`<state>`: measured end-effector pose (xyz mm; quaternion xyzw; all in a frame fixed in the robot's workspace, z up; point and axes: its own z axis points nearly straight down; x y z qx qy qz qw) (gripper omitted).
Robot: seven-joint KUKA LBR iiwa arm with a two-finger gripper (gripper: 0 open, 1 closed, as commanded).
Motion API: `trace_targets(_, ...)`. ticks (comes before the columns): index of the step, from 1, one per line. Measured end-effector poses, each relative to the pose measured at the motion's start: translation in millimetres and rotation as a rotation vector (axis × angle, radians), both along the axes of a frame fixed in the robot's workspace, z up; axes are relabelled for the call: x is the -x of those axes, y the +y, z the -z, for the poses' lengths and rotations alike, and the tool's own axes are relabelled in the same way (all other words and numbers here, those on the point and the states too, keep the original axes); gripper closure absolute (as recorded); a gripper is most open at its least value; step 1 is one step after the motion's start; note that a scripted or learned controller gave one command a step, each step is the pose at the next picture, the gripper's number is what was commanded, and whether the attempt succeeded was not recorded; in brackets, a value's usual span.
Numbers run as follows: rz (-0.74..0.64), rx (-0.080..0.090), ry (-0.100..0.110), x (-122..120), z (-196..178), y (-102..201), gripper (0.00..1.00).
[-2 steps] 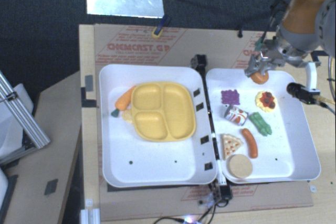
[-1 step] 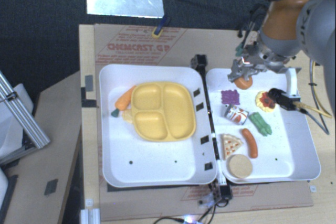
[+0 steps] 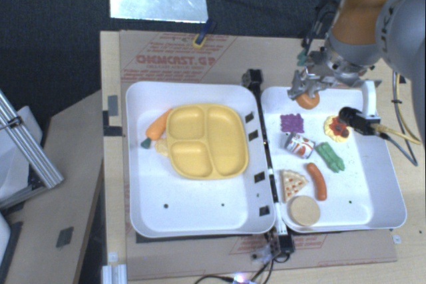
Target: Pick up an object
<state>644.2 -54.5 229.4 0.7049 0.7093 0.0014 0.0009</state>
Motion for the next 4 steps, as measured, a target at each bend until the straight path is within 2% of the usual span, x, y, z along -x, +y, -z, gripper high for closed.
trace_targets(2, 0.006, 0.001, 0.002, 4, 15, -8, 1.0)
trace_targets(3, 0.003, 0.001, 0.0, -1, -6, -11, 1.0)
trace_targets(4, 0.005, 0.001, 0.0, -2, -1, -16, 1.0)
